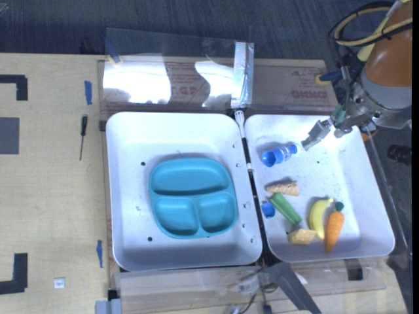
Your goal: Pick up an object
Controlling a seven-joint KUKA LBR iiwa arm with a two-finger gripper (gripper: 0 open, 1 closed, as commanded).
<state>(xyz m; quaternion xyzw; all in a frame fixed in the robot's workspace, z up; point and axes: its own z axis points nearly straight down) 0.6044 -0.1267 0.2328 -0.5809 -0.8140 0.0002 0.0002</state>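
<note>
Camera view: tool (317, 135) hangs over right bin (376, 195), far part, just right of blue bottle (277, 154); nothing between fingers; whether apart or together, cannot tell.

Other things lie nearer than bottle: banana (318, 215), carrot (333, 229), green piece (285, 208).

Left of bottle, left bin (124, 175) with blue tray (192, 196).

Step, by my judgement: approach, no grasp yet. Next move calls for centring over bottle, then descending.

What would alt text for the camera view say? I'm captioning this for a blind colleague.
A gripper hovers over the upper part of the right bin, near a blue bottle; lower in that bin lie a banana, a carrot and a green vegetable. The left bin holds a blue divided tray.
</note>
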